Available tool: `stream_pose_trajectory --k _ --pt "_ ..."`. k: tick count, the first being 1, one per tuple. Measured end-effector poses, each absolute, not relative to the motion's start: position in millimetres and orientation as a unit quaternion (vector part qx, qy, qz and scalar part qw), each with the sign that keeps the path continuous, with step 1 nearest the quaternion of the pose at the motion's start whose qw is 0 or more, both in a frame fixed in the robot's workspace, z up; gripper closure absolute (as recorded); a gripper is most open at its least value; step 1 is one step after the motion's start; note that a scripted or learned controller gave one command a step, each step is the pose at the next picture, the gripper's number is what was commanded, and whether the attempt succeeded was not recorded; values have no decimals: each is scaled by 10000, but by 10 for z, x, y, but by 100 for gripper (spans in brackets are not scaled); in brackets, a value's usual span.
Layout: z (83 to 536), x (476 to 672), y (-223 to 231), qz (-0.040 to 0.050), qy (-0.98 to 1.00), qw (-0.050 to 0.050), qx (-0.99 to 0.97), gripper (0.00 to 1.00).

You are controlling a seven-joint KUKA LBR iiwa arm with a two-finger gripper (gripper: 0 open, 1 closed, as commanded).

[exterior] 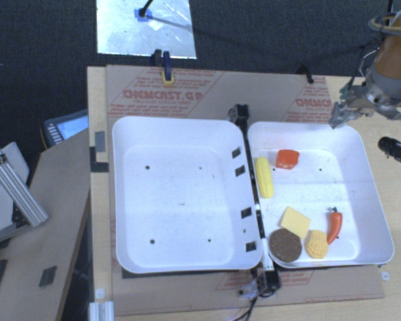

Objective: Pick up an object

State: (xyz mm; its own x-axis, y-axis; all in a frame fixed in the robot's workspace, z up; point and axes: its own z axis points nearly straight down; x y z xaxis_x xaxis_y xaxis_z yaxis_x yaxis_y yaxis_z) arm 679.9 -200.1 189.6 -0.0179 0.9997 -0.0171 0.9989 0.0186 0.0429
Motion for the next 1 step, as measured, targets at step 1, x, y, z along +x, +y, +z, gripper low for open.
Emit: stream_pose_trajectory --k 1 --pt "2012 6809 -2005 103 7138 234 6999 100"
